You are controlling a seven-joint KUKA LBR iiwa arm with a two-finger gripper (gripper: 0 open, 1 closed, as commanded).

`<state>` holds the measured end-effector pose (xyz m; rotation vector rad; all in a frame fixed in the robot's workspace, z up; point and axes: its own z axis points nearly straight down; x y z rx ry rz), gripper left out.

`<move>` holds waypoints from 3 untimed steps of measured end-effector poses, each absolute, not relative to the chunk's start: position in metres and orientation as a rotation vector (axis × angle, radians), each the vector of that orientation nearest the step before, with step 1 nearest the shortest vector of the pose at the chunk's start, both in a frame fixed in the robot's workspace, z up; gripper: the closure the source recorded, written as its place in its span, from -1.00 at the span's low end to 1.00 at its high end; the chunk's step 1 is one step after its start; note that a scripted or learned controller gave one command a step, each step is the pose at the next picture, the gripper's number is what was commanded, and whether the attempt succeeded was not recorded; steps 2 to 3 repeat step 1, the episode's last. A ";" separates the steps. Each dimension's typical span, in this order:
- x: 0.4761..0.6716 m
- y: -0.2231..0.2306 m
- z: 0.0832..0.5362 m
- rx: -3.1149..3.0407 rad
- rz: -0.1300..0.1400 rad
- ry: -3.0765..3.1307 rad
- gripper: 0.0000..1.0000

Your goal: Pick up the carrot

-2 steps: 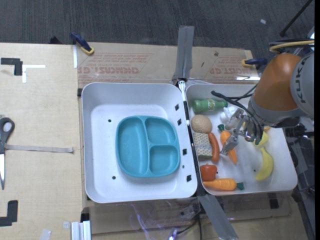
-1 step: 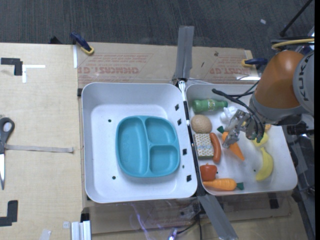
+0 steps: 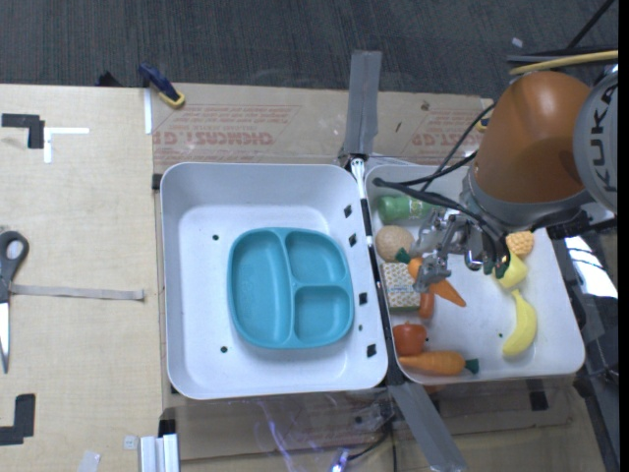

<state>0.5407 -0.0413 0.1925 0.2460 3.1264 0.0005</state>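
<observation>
Within the left bin (image 3: 187, 264) lies a teal divided plate (image 3: 292, 288). Right bin (image 3: 550, 357) contents: potato (image 3: 394, 242), orange carrot (image 3: 432, 364) along the near wall, banana (image 3: 521, 324). Gripper (image 3: 432, 268) hangs over the bin's left-centre, a small carrot (image 3: 448, 292) just beneath its tips; finger spread cannot be determined.

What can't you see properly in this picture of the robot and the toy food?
- Pincer: too small and cluttered in the camera view to tell if it is open or shut, or grips the small carrot beside it.
- Green item: its right end is hidden by the arm.
- Scissors: cut off by the left edge.
</observation>
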 end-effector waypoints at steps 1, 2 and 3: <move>0.594 -0.010 0.202 0.572 -0.001 3.086 1.00; 0.594 -0.010 0.202 0.572 -0.001 3.086 1.00; 0.594 -0.010 0.202 0.572 -0.001 3.086 1.00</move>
